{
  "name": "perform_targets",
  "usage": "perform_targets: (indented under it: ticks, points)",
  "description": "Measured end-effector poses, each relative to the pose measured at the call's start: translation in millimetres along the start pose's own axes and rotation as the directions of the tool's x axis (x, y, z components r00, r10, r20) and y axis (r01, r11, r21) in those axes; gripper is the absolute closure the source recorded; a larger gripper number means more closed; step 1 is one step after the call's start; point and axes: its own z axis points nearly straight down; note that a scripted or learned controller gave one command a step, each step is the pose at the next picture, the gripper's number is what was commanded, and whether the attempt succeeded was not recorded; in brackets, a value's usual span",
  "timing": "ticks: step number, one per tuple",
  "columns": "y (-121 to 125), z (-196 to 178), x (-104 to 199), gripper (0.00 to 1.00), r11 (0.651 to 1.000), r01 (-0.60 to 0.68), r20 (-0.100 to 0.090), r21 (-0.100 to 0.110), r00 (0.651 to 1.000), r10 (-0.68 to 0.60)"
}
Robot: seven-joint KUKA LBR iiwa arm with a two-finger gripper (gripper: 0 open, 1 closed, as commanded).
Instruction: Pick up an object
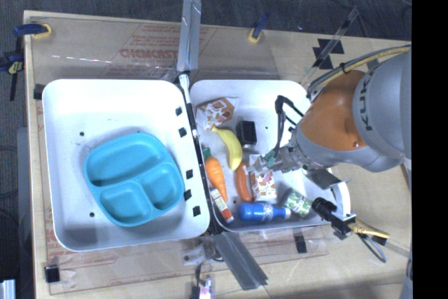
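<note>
On the surface we record two white bins: the left bin holds a blue divided tray; the right bin holds a banana, a carrot, a small black box, a blue bottle and a printed packet. The tool sits low over the packet near the bin's middle; we cannot tell whether it grasps anything.

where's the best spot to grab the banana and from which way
Probably the banana's middle, from straight above, fingers closing across its narrow width. It lies flat and curved, its long axis running up-down in the view, with a black block close at its right.
</note>
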Motion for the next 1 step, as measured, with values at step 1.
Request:
perform_targets:
  ticks: [1]
  points:
    - [0.0, 0.0, 0.1, 0.00, 1.000, 0.000, 0.000, 0.000, 1.000, 0.000]
